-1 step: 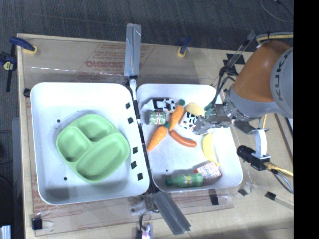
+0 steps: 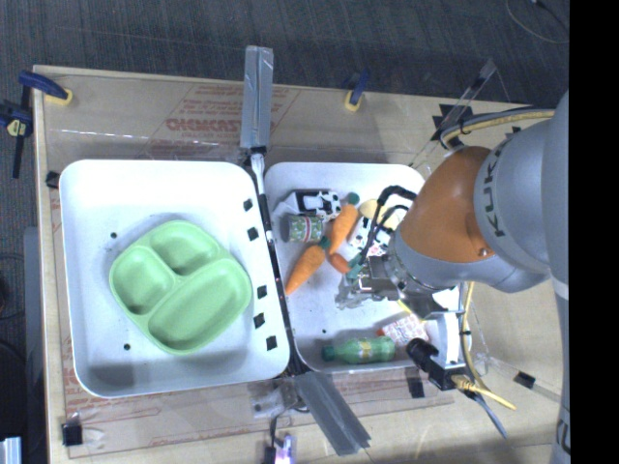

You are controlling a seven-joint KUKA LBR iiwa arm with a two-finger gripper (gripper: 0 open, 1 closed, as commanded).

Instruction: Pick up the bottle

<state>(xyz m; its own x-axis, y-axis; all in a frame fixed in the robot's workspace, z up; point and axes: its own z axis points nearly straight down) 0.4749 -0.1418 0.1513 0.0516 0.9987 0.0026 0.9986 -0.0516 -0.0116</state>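
Your claw (image 2: 360,283) hangs in the right bin (image 2: 290,351), its grip impossible to tell from here, with the green bottle (image 2: 360,351) lying on its side just below it and carrots (image 2: 305,267) crowding beside it, so you risk grabbing a carrot.

Light falls evenly from above, bright enough to wash the white bins (image 2: 155,187) nearly flat, their walls losing detail. A soft shadow pools in the left bin's lower left corner. The bench (image 2: 387,124) shows mild sheen on its upper strip. The floor (image 2: 290,13) at top stays dim. Focus is soft throughout; small items look slightly blurred and grainy.
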